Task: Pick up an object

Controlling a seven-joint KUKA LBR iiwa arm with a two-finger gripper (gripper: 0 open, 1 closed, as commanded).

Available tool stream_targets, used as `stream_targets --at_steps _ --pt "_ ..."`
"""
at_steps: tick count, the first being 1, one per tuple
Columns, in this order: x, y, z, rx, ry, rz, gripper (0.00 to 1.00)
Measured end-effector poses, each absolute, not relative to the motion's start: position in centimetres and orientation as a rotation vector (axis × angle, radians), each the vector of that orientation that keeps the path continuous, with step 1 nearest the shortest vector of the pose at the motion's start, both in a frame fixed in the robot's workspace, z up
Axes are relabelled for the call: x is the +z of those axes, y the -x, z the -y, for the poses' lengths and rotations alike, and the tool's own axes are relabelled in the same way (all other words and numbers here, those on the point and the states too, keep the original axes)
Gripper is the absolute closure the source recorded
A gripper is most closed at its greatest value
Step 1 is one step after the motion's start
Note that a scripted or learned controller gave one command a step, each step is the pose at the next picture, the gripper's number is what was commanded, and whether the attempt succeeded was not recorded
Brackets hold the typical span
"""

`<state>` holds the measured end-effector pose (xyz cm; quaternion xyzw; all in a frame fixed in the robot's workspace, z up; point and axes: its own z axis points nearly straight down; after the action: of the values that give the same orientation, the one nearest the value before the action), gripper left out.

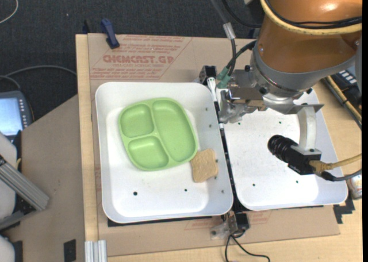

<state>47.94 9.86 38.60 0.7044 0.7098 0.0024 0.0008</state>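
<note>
Hanging over right bin point(276, 192), gripper point(230, 108) near the divider. Jaws: can't tell. Green tray point(158, 134) w/ tan sponge point(203, 166) in left bin point(115, 186).

Brown board table point(144, 54) printed with red lettering. Directly on it, two shallow white bins side by side, rims touching: left bin point(115, 197) out to the left of the claw point(230, 108), right bin point(259, 192) beneath the claw and spreading away to its right. Blue clamp point(109, 33) on the table's far edge, well up and left of the claw.
</note>
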Motion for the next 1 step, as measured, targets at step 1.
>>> stream_targets --at_steps 1 --pt "39.51 -47.99 -9.49 0.005 -2.219 -2.22 1.0"
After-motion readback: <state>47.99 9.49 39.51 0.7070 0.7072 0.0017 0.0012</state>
